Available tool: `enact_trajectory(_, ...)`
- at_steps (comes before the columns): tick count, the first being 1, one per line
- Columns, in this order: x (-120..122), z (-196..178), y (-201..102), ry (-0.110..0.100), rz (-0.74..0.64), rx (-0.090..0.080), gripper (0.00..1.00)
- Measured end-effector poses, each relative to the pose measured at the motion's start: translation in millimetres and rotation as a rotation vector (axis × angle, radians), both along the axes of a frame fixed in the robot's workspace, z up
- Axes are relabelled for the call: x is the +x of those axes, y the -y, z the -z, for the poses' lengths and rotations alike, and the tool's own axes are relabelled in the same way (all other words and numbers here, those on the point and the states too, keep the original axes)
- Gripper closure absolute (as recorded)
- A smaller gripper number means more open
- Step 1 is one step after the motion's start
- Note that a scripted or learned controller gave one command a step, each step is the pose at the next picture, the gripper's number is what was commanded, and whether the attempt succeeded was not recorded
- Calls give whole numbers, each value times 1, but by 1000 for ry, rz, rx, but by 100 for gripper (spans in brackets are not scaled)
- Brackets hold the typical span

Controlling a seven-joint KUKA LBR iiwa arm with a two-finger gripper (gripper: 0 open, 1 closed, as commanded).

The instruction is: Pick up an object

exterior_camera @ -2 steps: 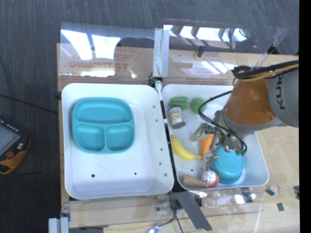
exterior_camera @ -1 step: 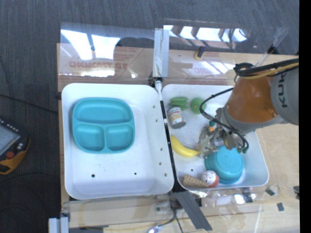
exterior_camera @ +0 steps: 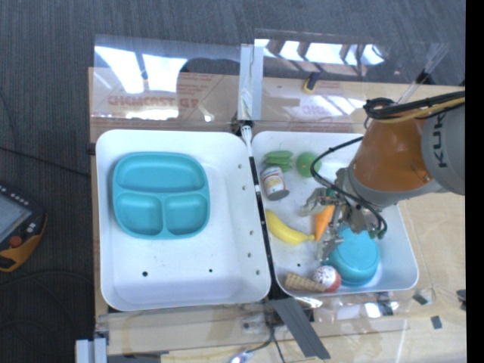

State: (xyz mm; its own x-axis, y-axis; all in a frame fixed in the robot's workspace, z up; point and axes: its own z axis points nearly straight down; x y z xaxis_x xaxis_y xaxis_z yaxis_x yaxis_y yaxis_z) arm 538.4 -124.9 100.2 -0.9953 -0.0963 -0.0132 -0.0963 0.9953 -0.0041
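Note:
My gripper (exterior_camera: 342, 212) hangs low over the middle of the right bin (exterior_camera: 404, 237), under the arm's orange band. An orange carrot (exterior_camera: 323, 222) lies tilted right at its left side, touching or nearly touching it. A yellow banana (exterior_camera: 286, 230) lies just left of the carrot. A blue bowl (exterior_camera: 355, 260) sits right below the gripper, partly under it. A small jar (exterior_camera: 273, 181) stands near the bin's left wall. Two green pieces (exterior_camera: 279, 158) (exterior_camera: 305, 164) lie at the back. An ice cream cone toy (exterior_camera: 306, 281) rests at the front edge.
The left bin (exterior_camera: 227, 271) holds a teal divided plate (exterior_camera: 160, 193). A ridge (exterior_camera: 257, 203) separates the two bins. Black cables (exterior_camera: 325, 161) loop from the wrist over the right bin. A clear panel (exterior_camera: 249, 74) stands behind both bins.

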Motion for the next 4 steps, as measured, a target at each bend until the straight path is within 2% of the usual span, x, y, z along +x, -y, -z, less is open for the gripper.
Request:
enact_trajectory(1, 1, -8, 0, 1, 0, -2, 100)
enact_trajectory(2, 30, -9, 98, -11, 294, 4, 100)
enact_trajectory(3, 100, 10, 92, -1, 763, 14, 100)
enact_trajectory(4, -43, 6, 99, 4, 1059, 11, 100)
